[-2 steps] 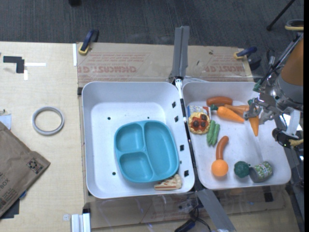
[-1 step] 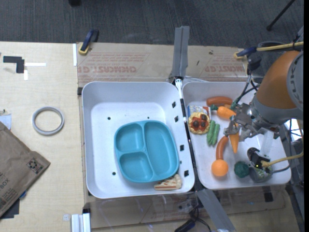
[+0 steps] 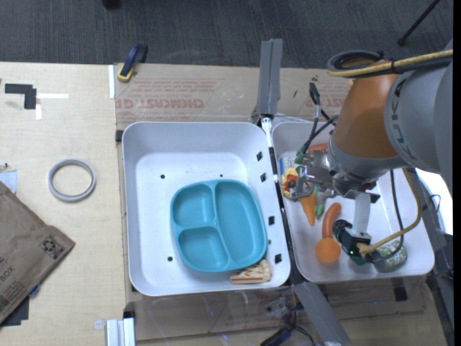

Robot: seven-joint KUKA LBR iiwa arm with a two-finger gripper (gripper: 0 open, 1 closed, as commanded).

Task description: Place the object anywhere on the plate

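Seen from above at a slant: two shallow white bins side by side on a bench, left bin (image 3: 133,193) and right bin (image 3: 421,251). In the left bin, toward 6 o'clock of its floor, a teal three-compartment plate (image 3: 216,225), lying flat. Touching the plate's rim at its 5 o'clock, a flat tan wedge of toy food (image 3: 252,272), resting against the bin wall. Reaching in from 3 o'clock, the grey arm (image 3: 421,114) with its orange band (image 3: 364,121), bent down over the right bin. At the arm's tip, the gripper (image 3: 302,182), low at 9 o'clock of the right bin, just above a small multicoloured cluster of toys (image 3: 289,182). Open or closed: impossible to tell, and no clear sign of anything gripped. Just below the gripper, toward 6 o'clock, an orange carrot-shaped toy (image 3: 309,209), with a red-orange sausage shape (image 3: 330,218) beside it and an orange ball (image 3: 327,251) lower down. All of these in the right bin, apart from the plate. On the bench at 9 o'clock, well apart from the bins, a grey tape ring (image 3: 72,179) and, below it, a brown cardboard box (image 3: 25,254).
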